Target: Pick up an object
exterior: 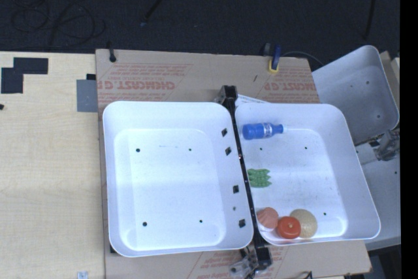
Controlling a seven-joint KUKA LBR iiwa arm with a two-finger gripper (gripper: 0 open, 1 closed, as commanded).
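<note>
The right bin (339, 134) holds a blue bottle (262, 131) lying on its side near the far left corner. A small green object (258, 178) rests against the bin's left wall, midway down. At the near left corner sit a pink round piece (267, 217), a red tomato-like ball (289, 227) and a tan round piece (305, 221), all touching one another.
The left bin (117, 140) stands beside the right one, with a black clamp strip (238, 166) between them. Both sit on a cardboard sheet (170, 78). A grey metal plate (356, 85) rises at the right. A wooden bench top (46, 166) lies left.
</note>
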